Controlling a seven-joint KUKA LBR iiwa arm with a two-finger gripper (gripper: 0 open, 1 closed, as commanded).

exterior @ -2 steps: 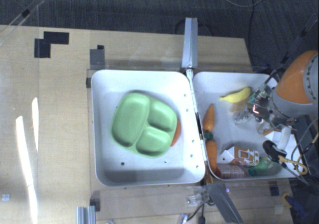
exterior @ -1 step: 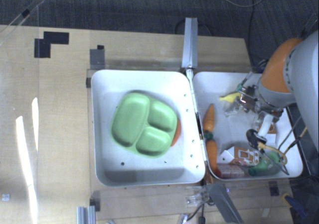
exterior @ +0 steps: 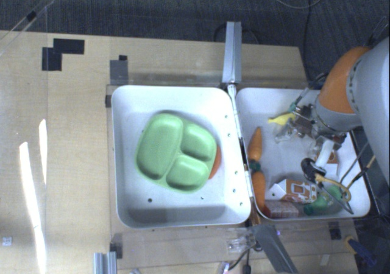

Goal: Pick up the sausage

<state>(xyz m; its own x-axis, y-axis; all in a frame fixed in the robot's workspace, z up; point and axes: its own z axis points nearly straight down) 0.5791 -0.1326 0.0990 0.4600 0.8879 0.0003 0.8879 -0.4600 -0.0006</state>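
My claw (exterior: pixel 308 122) hangs at twelve o'clock in the right bin (exterior: pixel 268 99) (spread or pressed, I cannot tell), the sausage (exterior: pixel 284 210) down at six o'clock, probably soft and slick, best pinched across its middle.

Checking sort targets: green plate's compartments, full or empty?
Empty. All three hollows of the green plate show bare green; it lies flat in the left bin.
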